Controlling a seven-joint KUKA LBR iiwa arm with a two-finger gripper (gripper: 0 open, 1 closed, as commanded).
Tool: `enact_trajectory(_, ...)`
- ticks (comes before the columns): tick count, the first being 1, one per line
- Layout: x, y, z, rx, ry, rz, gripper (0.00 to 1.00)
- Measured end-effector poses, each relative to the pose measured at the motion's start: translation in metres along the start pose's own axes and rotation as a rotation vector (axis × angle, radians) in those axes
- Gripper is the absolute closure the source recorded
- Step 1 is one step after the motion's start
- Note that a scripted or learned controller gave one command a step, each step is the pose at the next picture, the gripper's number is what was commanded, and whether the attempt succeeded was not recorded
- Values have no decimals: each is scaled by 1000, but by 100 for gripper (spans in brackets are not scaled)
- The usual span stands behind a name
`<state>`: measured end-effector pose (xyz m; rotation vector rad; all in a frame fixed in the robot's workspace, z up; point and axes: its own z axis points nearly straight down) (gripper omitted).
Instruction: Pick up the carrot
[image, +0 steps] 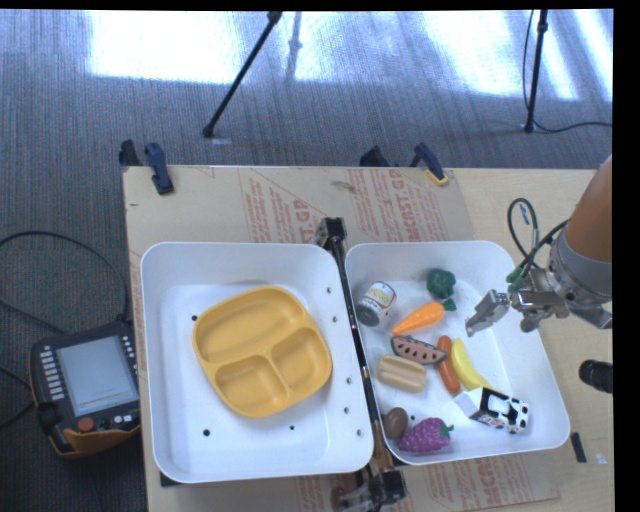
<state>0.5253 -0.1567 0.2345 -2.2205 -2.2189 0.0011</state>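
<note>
- The jaws (492, 310) hang open over the right bin (530, 262), fingers spread and pointing toward the left of the view, with nothing between them.
- The carrot (419, 318) lies on the floor of that bin, in its upper middle, untouched and well inside the walls.
- From the jaws the carrot sits just to the left and at about the same depth in the view; a short gap of bare white separates the nearest finger from the carrot's thick end.
- Its long axis runs on a slant, the thick end up and right toward the jaws, the narrow tip down and left toward a watermelon slice (418, 349).
- A green broccoli piece (441, 284) sits just above the thick end, and a small can (376, 302) lies beside the tip, close to the bin's left wall.
- A banana (465, 363) rests below the jaws, nearer the bin's middle.
- By this reading, the grasp has not begun: the arm would need to travel left and drop, closing across the carrot's narrow width.
- The crowding by broccoli and watermelon looks the likeliest source of a missed or fouled grip.
- The left bin (160, 300) on the counter (250, 200) holds a yellow divided plate (262, 350).
</note>
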Motion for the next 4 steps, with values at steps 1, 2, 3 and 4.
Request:
enact_trajectory(1,24,64,59,7,2,-28,0)
enact_trajectory(2,30,85,149,3,2,27,0)
enact_trajectory(3,29,86,138,3,3,29,100)
enact_trajectory(4,73,87,-3,-17,0,85,100)
